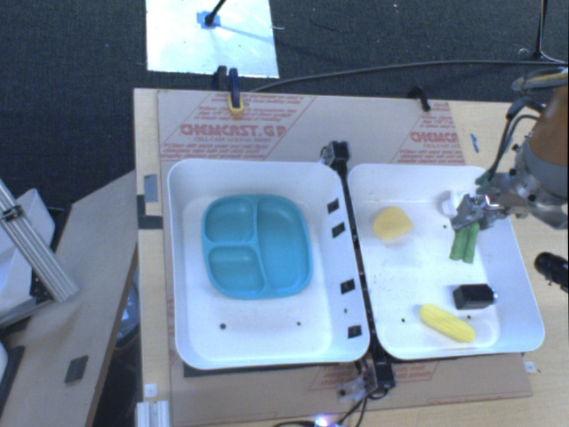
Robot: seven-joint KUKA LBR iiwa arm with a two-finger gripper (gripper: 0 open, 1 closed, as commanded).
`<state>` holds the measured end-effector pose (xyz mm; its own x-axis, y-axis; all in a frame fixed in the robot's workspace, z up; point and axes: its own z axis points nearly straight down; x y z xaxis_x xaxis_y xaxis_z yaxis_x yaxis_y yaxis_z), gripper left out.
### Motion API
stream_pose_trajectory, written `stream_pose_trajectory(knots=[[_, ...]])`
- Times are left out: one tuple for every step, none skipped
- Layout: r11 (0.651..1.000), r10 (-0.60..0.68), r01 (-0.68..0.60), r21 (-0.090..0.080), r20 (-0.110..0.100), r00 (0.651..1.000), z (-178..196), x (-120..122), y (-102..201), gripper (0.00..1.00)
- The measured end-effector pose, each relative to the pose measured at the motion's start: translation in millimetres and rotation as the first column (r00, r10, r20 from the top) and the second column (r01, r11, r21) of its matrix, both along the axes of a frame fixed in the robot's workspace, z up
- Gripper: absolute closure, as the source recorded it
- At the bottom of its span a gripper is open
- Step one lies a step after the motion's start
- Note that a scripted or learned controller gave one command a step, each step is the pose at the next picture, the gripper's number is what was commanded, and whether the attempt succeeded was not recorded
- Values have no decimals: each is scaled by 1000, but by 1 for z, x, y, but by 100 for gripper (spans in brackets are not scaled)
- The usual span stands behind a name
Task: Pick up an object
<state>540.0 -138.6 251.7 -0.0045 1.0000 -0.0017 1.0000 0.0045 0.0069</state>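
The right bin (pixel 418 350) holds a rounded yellow piece (pixel 392 223), a green stalk-like piece (pixel 464 245), a small black block (pixel 473 296) and a long yellow piece (pixel 446 323) near the front. A small white bit (pixel 447 205) lies near the bin's back. My gripper (pixel 470 212) reaches in from the right and hangs over the far end of the green piece. Its metal tip hides where it meets that end, and I cannot make out whether it touches.
The left bin (pixel 258 345) bears a blue divided plate (pixel 257 245). A black hinge strip (pixel 349 256) runs between the two bins. A cable (pixel 391 68) and a clamp (pixel 233 92) lie on the board behind them.
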Motion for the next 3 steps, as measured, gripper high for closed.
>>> stream_pose_trajectory(knots=[[1000, 6, -6, 3, -2, 1000, 6, 21, 54, 100], [1000, 5, -5, 3, -4, 1000, -4, 35, 111, 100], [1000, 5, -5, 3, -3, 1000, -1, 59, 157, 100]])
